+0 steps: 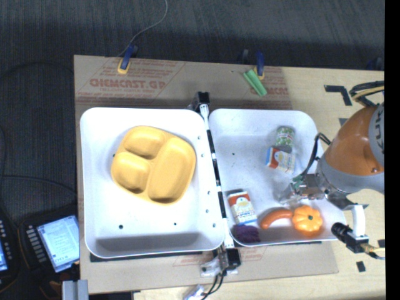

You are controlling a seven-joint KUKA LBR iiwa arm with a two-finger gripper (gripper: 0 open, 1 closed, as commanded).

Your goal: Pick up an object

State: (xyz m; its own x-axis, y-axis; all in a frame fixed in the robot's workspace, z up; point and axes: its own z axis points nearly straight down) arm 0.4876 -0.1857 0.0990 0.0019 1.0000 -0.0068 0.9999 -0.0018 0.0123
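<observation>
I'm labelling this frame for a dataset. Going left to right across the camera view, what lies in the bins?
Yellow three-compartment plastic tray → small orange-and-white carton → white-and-red packet → orange toy pumpkin.

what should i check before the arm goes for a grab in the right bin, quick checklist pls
1. Gripper is over the right bin: ok, it sits near that bin's right side.
2. Target close by: ok, the small orange pumpkin and the orange pepper lie just below the gripper in the view.
3. Target isolated: not ok, pumpkin and pepper appear to touch, so a grab may catch both.
4. Finger state: cannot tell, the wrist hides it.
5. Anything held already: cannot tell.
6. Other items out of the path: ok, the small carton and the jar lie apart from the gripper.
</observation>
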